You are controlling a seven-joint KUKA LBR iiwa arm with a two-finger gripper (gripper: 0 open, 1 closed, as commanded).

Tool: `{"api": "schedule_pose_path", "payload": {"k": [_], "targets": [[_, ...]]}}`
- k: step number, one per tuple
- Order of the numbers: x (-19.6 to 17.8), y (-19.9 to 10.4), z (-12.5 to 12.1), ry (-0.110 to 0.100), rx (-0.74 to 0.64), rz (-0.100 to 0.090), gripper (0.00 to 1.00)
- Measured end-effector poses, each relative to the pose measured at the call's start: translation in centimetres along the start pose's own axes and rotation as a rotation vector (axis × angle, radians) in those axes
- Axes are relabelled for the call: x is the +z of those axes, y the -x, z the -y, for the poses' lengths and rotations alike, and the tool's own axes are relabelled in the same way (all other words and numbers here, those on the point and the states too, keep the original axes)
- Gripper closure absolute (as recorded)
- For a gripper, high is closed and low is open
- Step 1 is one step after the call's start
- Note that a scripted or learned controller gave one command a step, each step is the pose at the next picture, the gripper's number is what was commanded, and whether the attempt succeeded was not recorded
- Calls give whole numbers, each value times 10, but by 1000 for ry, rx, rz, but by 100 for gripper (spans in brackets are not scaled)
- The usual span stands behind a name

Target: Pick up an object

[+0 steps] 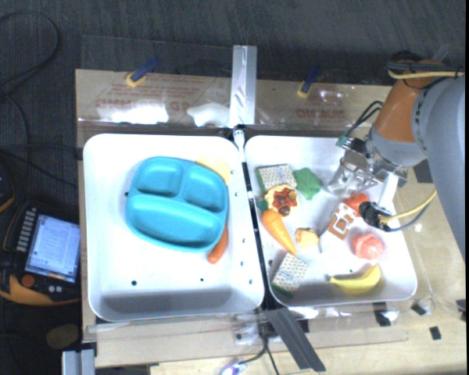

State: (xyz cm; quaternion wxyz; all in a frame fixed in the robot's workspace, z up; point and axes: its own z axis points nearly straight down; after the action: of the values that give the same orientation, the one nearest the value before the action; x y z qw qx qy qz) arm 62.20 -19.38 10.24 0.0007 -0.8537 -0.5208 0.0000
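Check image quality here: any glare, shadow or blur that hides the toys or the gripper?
Camera view: soft overall, slightly grainy. Bright light washes out the white right bin, though the banana and carrot stay readable. A shadow darkens the left bin's front wall. The gripper is small and blurred, its details unclear.

Gripper (345,180) hangs over right bin (402,276), right of frame; blue tray (176,201) fills left bin (102,287).
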Motion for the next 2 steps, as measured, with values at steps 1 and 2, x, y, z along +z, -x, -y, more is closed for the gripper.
{"api": "schedule_pose_path", "payload": {"k": [1,2], "targets": [[11,58,72,16,142,-3,100],[10,52,112,21,350,-6,100]]}}
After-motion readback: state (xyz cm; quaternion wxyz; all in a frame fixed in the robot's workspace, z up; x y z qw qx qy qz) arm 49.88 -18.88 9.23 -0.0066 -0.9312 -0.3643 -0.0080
